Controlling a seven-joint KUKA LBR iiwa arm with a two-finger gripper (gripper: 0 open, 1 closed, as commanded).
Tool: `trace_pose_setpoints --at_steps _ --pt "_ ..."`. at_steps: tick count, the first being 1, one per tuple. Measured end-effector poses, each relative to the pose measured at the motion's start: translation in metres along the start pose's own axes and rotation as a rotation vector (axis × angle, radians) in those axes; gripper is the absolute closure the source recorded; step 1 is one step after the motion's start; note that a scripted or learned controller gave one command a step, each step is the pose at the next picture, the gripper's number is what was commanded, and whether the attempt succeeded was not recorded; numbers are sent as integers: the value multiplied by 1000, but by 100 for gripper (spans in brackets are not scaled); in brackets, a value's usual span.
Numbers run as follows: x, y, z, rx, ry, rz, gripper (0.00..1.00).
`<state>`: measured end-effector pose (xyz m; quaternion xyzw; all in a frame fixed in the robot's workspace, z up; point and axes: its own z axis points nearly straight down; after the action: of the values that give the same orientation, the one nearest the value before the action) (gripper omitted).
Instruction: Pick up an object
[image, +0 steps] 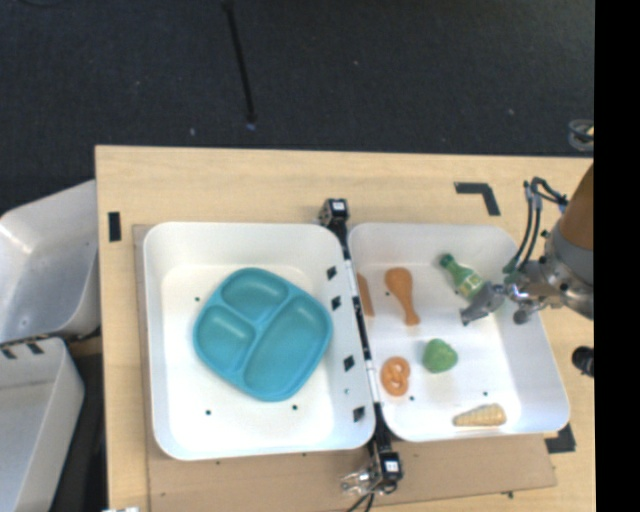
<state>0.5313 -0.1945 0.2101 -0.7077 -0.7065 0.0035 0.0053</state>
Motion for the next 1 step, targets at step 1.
trace_pose_setpoints --at_steps 1 --pt "0 3 -7 -13 -3 -4 0"
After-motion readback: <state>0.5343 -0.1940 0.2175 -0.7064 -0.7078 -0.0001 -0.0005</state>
